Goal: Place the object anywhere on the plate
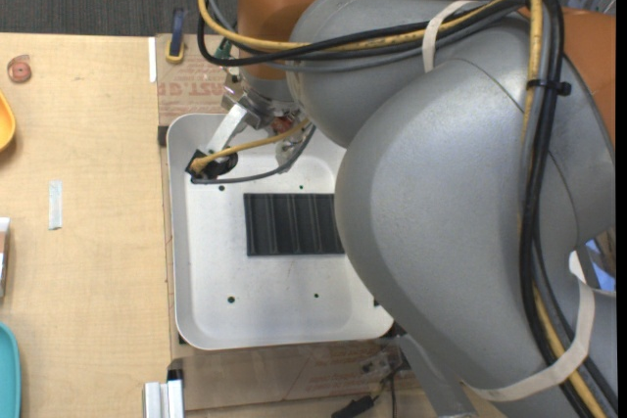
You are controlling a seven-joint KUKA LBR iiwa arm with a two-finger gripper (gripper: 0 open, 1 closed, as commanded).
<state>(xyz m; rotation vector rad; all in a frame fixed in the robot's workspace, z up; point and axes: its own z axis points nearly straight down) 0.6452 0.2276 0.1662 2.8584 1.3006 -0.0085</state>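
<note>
- At the far left corner of the white bin (196, 299), the gripper (263, 120) hangs low; whether it is clenched or released, I cannot tell.
- A black ribbed slab (292, 223), probably the object, lies flat mid-bin, near the gripper.
- Risk: the slab looks thin and flat, so a grab may slip off.
- The red print on the cardboard (191, 81) is unreadable.

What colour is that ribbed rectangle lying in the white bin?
The ribbed rectangle is black, shown best in the camera view.

White bin (279, 303) beside a wooden board (98, 299), perhaps a tabletop
</note>
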